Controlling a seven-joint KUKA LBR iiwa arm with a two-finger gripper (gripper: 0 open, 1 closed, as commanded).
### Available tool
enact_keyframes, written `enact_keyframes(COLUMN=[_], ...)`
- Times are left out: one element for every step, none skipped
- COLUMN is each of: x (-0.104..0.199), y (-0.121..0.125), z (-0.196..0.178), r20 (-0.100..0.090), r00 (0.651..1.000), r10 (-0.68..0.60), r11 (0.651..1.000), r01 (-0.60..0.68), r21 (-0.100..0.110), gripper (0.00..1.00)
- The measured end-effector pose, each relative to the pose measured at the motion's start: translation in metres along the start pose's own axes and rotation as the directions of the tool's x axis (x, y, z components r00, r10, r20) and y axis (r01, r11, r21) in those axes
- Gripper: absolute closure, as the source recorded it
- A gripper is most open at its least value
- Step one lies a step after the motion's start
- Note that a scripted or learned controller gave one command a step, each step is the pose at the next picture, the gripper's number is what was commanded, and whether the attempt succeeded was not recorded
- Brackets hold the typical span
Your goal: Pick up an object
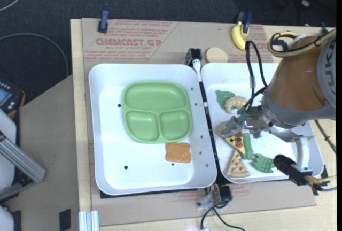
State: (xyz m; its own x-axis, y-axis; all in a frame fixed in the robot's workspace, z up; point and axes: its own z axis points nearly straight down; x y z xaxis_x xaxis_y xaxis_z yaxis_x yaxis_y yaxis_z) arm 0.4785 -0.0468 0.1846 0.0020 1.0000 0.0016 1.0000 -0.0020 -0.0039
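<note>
Gripper (235,127) is being held low in the right bin (315,144), among crowded toy food. Finger state cannot be told; nothing is seen clamped.

Candidate objects are lying close together: a pizza slice (237,167) near the front wall, a smaller pizza piece (235,142) just under the gripper, a green leafy piece (263,162) beside them, a croissant (235,102) and green item (223,97) behind.

Risks being judged: two pieces being caught at once or one being nudged aside, caused by crowding; flat slices being slipped over.

In the left bin (101,117), a green divided tray (157,110) and orange toast piece (178,152) are lying well apart.
</note>
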Motion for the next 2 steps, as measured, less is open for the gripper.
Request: enact_keyframes(x=[0.0589,0.0551], y=[0.002,0.0017], z=[-0.0565,-0.0639], r20=[-0.001,0.001], r00=[1.0,1.0], r10=[-0.01,-0.002], r11=[1.0,1.0], r01=[0.01,0.002], r21=[-0.011,-0.007], gripper=[0.0,1.0])
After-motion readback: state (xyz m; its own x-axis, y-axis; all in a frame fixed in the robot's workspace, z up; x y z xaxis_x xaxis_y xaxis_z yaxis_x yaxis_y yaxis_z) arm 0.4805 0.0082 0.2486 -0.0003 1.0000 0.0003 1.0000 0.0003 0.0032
